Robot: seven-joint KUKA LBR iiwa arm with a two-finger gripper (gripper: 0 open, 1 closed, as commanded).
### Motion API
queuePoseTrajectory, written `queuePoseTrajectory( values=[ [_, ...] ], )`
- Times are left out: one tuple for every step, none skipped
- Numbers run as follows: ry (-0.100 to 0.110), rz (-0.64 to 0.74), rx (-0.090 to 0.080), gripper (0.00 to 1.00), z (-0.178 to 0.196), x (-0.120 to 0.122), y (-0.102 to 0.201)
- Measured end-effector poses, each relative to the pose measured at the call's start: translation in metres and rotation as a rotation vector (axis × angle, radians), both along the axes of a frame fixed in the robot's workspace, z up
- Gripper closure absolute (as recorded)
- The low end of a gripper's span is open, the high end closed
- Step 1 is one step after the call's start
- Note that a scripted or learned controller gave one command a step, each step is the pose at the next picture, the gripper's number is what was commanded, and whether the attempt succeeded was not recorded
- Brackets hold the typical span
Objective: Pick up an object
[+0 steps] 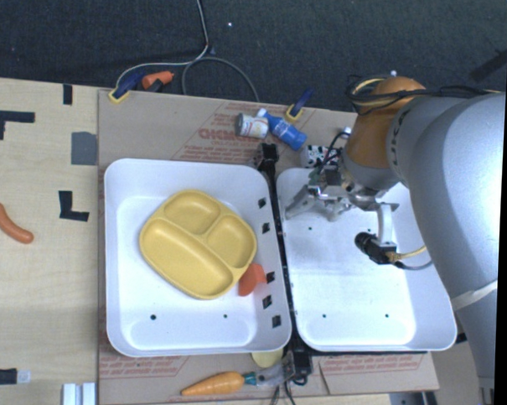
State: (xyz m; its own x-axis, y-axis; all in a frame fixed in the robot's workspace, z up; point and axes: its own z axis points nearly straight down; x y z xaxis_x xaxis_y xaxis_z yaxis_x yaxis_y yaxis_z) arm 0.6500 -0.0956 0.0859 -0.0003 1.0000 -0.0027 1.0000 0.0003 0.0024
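- The end effector (327,201) is seen low over the far end of the right bin (358,315); whether it is open cannot be told, and nothing is seen held.
- A yellow divided plate (199,242) is found in the left bin (121,259).
- A small orange object (251,280), possibly a toy, is seen touching the plate's near right edge.

Robot lab, bench (40,297) (taped markers), clamps (141,83)
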Motion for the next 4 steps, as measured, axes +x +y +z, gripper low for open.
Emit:
queuePoseTrajectory(
  values=[
    [0.000,0.002,0.003,0.00,0.000,0.019,-0.011],
    [-0.001,0.003,0.000,1.00,0.010,0.019,-0.011],
    [0.000,0.002,-0.001,0.00,0.009,0.019,-0.011],
    [-0.002,0.000,-0.001,0.00,0.000,0.003,-0.009]
  ],
)
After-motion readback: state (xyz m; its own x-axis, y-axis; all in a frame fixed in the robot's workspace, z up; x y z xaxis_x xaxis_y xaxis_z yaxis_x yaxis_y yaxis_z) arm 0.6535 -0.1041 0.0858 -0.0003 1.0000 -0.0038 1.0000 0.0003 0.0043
